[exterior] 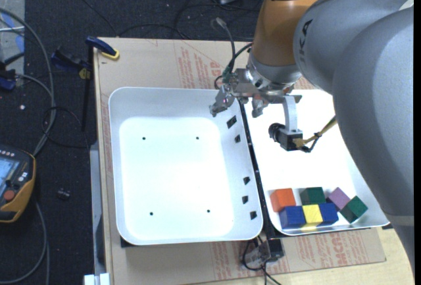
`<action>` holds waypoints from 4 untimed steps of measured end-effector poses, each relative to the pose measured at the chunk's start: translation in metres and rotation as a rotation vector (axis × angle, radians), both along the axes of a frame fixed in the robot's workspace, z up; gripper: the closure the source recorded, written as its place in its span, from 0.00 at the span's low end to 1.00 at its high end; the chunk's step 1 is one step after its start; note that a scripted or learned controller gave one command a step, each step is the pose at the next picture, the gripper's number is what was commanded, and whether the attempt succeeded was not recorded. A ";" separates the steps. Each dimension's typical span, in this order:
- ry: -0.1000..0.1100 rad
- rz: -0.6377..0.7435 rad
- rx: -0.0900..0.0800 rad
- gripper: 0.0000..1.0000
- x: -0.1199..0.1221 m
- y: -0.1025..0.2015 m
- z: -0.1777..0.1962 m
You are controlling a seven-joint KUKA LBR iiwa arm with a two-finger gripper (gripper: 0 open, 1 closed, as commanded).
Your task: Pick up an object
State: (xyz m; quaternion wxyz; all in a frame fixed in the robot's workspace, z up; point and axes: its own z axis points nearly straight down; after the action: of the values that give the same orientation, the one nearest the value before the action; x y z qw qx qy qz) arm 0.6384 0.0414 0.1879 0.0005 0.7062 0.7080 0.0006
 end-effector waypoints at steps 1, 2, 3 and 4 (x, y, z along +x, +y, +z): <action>0.002 -0.012 -0.003 0.00 -0.050 -0.122 0.001; 0.009 -0.004 0.000 0.00 -0.018 -0.147 -0.089; 0.004 -0.007 -0.001 0.00 -0.131 -0.173 -0.100; 0.001 -0.003 0.000 0.00 -0.142 -0.174 -0.099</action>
State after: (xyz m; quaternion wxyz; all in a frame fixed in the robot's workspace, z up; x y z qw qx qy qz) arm 0.4959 -0.1325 0.0886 0.0002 0.7072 0.7070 0.0002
